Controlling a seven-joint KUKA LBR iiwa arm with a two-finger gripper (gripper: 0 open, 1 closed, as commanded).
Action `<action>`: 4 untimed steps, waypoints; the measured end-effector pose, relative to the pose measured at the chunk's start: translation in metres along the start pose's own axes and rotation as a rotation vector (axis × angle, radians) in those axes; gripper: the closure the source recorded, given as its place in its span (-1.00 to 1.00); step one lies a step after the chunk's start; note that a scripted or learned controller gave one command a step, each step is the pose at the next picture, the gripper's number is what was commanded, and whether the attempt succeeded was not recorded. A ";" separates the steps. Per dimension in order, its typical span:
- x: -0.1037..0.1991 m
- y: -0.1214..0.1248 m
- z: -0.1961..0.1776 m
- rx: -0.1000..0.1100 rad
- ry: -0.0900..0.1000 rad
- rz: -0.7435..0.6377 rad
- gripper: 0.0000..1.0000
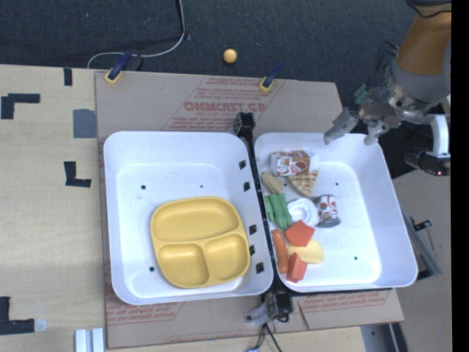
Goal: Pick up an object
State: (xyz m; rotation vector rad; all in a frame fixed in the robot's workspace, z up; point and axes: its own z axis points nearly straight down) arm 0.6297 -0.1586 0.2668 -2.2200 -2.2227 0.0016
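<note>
Cardboard-topped bench, arm angled in from right, tool spread above right bin's far corner

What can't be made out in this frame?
- Arm: top and right edges cut it off above the orange band.
- Food pile in the right bin: pieces overlap, too small to name each.
- Pincer: blurred; nothing seen between its fingers.

A dark carpet floor lies behind the pale wooden bench, a small orange ball resting on it.
</note>
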 end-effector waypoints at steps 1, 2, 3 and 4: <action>0.036 0.037 0.131 0.009 0.003 -0.003 -1.00; 0.059 0.041 0.181 -0.008 -0.005 -0.003 -1.00; 0.034 0.038 0.182 0.000 -0.001 0.001 -1.00; 0.036 0.039 0.171 -0.001 -0.001 -0.001 1.00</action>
